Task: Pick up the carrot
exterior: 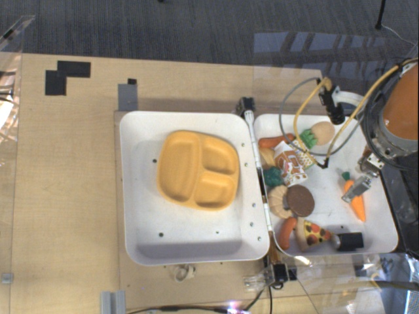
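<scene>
The pincer hangs low in the right bin, its fingers too small to tell open from closed, with the carrot just below and touching its tip, so a slightly off closure could, I judge, nudge the carrot sideways toward the bin wall

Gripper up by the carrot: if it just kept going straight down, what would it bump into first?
Most likely the small orange carrot. The grey two-finger gripper hangs right over its top end in the right white bin, though the slanted view hides how high it is.
</scene>
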Tool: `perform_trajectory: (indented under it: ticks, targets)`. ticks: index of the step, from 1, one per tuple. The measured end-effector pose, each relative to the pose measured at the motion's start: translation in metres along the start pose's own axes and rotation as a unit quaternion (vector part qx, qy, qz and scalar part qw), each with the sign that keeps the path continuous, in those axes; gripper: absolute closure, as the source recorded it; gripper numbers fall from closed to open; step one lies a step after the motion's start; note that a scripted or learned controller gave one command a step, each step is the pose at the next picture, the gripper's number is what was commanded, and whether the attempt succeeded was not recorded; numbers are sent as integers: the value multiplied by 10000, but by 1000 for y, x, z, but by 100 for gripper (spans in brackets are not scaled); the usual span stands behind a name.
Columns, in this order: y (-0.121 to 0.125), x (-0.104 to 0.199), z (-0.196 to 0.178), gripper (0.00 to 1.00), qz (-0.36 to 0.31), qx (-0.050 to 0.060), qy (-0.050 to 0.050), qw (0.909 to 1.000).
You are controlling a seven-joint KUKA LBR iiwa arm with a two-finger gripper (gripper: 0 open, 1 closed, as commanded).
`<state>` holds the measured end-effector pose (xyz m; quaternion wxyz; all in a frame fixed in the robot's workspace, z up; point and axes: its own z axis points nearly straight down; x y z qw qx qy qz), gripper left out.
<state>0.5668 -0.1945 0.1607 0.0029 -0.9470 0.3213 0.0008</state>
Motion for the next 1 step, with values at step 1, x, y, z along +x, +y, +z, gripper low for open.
perform_trajectory:
  ticks: [1]
  targets:
    - [-18,37,73,0,256,19,51,9997]
